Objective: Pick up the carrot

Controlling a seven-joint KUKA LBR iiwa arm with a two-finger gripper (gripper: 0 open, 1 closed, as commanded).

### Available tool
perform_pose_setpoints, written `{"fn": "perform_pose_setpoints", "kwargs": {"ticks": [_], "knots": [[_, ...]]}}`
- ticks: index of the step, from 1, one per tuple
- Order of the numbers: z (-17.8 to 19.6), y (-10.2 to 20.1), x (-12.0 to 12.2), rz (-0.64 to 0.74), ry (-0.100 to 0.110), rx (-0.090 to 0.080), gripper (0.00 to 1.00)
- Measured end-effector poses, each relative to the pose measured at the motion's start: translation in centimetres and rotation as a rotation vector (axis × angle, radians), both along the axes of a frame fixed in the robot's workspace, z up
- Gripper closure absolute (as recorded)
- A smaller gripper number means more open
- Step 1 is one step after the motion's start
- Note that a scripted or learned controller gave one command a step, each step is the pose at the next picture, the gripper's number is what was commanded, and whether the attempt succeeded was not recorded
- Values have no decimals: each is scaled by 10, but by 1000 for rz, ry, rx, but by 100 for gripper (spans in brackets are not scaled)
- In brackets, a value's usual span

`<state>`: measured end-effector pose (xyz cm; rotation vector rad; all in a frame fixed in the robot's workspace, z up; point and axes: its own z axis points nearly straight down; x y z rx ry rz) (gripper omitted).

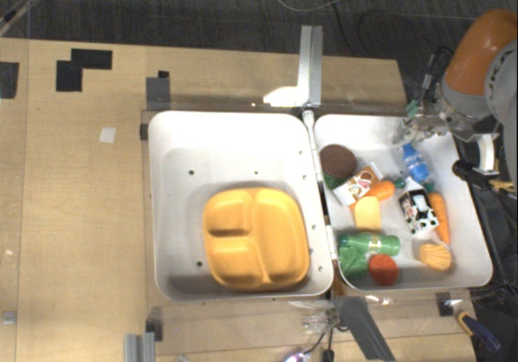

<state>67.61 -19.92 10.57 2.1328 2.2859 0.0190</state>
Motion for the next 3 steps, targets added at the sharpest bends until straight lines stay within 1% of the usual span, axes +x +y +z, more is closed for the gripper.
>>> {"fn": "perform_pose_setpoints", "kwargs": {"ticks": [1,2,3], "knots": [[-18,-6,-75,-308,11,4,100],[-16,21,-165,-663,7,10,100],[-5,22,-163,-662,3,11,100]]}}
